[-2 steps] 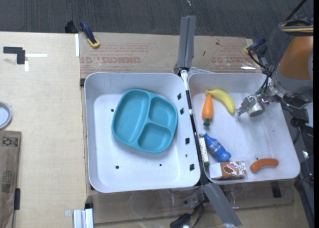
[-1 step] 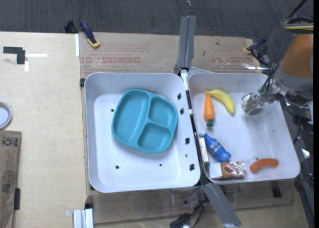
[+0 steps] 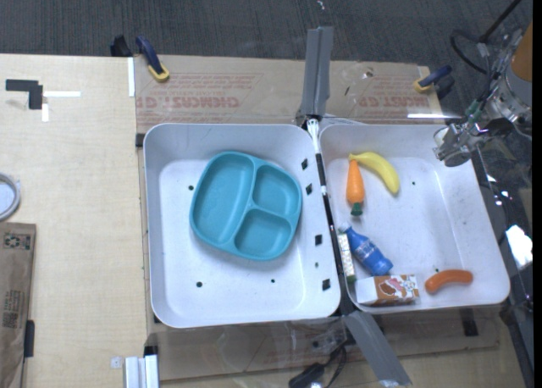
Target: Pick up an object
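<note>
Gripper (image 3: pixel 453 145) waiting at the right bin's (image 3: pixel 474 234) far right corner.
I can't tell its state; I keep it clear above banana (image 3: pixel 378 169) and carrot (image 3: pixel 355 183) to choose.

arm (image 3: pixel 518 81) being cut off at right edge | gripper (image 3: pixel 454 145) blurring over right bin's far right corner, finger state unreadable | tape roll (image 3: pixel 7 198) being clipped at left edge

My pincer (image 3: pixel 455 142) is silvery grey metal, small and blocky. Thin black cables loop around my wrist above it, with an orange band showing higher up, beside pale grey housing.
</note>
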You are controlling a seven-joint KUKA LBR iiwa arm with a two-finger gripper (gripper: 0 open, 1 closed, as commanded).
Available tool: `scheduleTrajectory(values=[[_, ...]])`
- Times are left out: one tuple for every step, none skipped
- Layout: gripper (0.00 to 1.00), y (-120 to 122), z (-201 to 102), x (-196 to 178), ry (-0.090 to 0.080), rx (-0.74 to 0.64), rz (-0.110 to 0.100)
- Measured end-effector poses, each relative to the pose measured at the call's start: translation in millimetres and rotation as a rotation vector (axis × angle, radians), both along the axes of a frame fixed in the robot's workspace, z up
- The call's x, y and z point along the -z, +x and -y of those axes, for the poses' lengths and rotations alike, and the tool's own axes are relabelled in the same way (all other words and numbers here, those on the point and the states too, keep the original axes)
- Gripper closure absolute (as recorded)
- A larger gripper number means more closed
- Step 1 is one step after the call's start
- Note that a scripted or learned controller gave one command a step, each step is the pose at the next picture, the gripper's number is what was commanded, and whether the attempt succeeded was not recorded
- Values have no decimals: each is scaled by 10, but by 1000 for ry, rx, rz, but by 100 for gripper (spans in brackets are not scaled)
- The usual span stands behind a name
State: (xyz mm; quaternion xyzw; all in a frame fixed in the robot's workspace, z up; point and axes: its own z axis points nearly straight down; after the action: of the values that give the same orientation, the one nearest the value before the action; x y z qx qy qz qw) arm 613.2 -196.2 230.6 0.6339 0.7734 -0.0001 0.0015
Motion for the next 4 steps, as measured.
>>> scheduleTrajectory(values=[[0, -3, 0, 8, 0, 0, -2], [0, 422, -370, 1380, 1, -197, 0], [100, 425, -367, 1282, 0, -197, 0], [100, 415, -530, 1391, -2, 85, -18]])
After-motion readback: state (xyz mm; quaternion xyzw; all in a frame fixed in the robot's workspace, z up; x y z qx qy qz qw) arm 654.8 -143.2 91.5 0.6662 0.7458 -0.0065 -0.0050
